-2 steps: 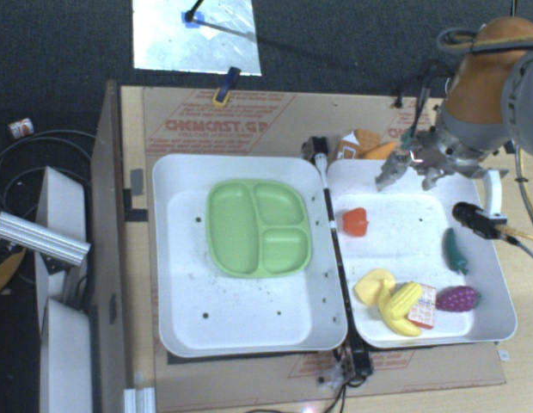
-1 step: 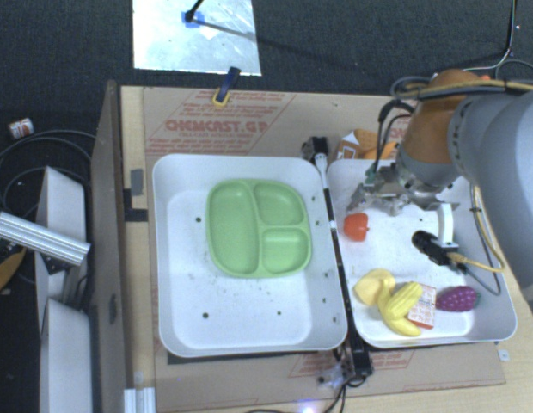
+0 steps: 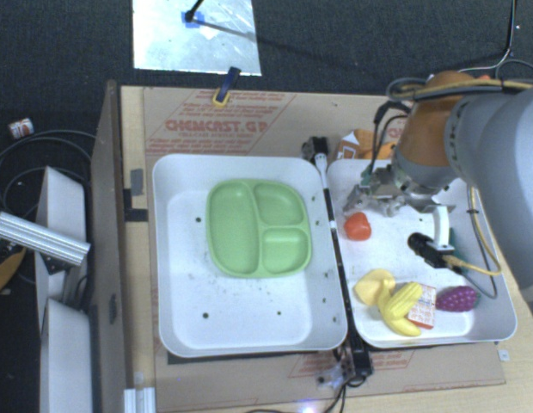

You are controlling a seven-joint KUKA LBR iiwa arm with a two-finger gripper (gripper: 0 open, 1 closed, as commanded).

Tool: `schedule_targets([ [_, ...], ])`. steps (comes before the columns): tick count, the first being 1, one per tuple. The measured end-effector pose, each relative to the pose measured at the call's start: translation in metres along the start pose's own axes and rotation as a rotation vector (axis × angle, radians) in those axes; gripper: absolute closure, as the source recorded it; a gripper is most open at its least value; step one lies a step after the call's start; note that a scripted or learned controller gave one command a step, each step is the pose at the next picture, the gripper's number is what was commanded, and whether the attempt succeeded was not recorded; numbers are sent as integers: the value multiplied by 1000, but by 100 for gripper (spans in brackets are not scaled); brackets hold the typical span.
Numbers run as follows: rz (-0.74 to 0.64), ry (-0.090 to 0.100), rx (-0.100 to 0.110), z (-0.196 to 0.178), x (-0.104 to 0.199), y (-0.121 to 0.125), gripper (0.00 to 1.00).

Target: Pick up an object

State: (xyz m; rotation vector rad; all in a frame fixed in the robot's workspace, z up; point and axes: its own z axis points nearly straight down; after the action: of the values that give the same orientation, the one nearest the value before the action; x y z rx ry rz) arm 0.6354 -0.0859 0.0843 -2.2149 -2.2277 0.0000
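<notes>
camera view | red object (image 3: 358, 225) just below gripper (image 3: 367, 198), right bin (image 3: 499, 317) | grip state: cannot tell

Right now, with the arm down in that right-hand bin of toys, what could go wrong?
The gripper sits just above the small orange-red piece, close to the bin's left wall; it may well push the piece against the wall instead of catching it. The yellow toys and purple one lie bunched together, so a grab there might nudge its neighbours.

Cardboard-topped bench (image 3: 241, 119), two white bins (image 3: 176, 256)
</notes>
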Motion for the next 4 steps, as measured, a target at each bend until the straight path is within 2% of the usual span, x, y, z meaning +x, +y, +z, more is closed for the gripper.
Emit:
schedule_targets([
  [1,5,-1,0,0,-8,-13,0],
  [3,5,0,2,0,-1,-53,0],
  [4,5,0,0,0,-3,-53,0],
])
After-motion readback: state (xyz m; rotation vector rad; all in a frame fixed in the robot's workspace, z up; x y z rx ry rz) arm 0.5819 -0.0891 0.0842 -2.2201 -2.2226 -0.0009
